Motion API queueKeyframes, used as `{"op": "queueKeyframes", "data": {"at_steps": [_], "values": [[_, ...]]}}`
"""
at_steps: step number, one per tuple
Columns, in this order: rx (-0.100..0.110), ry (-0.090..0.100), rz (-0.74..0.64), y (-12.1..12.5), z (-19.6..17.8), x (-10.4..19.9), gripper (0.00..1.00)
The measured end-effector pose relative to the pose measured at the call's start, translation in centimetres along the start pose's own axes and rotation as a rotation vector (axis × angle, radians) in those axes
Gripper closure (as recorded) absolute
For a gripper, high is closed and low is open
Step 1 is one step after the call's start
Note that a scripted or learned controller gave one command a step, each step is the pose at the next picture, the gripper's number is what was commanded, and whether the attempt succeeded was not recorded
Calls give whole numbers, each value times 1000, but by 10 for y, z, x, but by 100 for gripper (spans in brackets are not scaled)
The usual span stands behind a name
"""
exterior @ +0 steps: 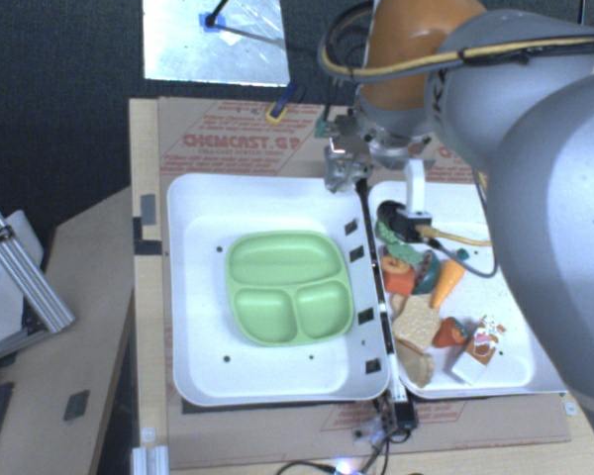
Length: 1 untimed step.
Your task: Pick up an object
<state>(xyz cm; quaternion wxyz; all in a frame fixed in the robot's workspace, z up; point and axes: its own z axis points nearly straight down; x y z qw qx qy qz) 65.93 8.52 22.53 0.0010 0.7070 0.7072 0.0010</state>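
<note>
The right bin [520,369] holds several toy foods: an orange carrot [447,280], a red-orange piece [398,279], a tan bread slice [414,327], a small red piece [447,332] and a white carton [473,360]. A green leafy piece [390,237] lies at the bin's left side. My gripper [340,174] hangs over the far end of the divider between the two bins, above and to the left of the pile. Nothing shows between its fingers, which the wrist hides.
A green divided plate [282,287] lies in the middle of the left bin [193,226]. The arm's grey bulk covers the right bin's far right part. A shiny sheet [218,28] lies beyond the bins, and a metal rail [20,265] stands at far left.
</note>
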Motion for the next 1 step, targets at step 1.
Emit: {"op": "queueKeyframes", "data": {"at_steps": [1], "values": [[3, -1, 1, -13, 10, 0, 100]]}}
